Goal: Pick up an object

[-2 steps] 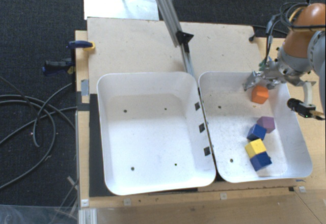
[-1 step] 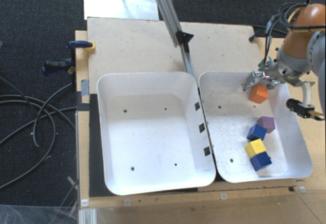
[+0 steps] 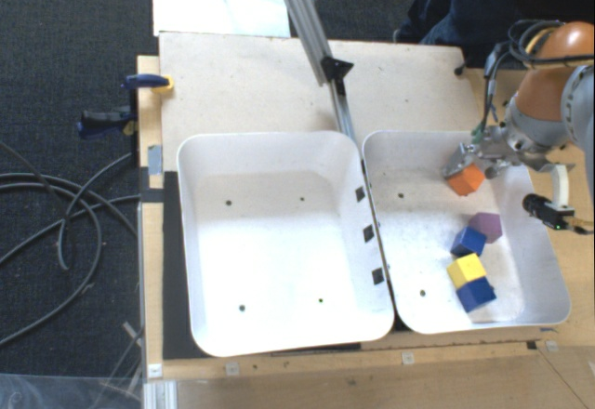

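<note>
no text, label, brand, number or sign can be read anywhere in the camera view.
</note>
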